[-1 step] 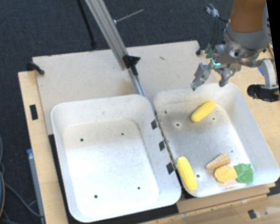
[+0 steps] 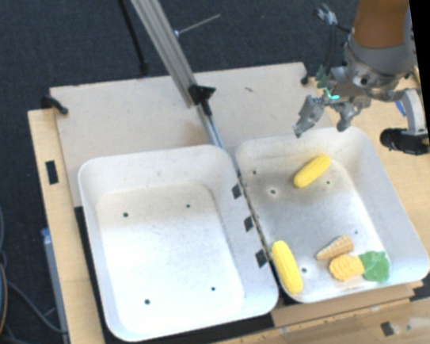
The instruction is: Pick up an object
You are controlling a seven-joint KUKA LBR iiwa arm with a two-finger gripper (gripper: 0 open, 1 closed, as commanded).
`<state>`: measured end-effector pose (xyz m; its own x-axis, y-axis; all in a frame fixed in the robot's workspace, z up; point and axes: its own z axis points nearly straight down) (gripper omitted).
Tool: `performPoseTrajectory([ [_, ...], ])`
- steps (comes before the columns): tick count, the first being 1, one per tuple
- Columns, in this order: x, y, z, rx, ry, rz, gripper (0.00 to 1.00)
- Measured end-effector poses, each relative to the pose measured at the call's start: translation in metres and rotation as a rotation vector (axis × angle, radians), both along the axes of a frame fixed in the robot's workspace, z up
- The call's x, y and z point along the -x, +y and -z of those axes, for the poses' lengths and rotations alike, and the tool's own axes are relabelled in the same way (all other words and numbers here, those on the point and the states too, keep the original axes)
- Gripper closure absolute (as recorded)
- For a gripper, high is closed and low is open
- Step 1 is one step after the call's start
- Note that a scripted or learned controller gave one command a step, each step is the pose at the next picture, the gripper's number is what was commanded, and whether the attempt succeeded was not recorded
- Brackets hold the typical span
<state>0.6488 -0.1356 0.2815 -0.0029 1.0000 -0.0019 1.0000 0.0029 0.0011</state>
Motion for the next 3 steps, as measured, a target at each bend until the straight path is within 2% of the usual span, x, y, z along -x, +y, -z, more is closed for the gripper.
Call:
performPoseTrajectory([
  [1, 0.009, 0.0, 0.059, 0.0, 0.006, 0.004, 0.0],
  [2, 0.007, -0.002, 0.121, 0.0, 0.006, 0.006, 0.0],
  [3, 0.005, -0.006, 0.168, 0.006, -0.008, 0.006, 0.0],
])
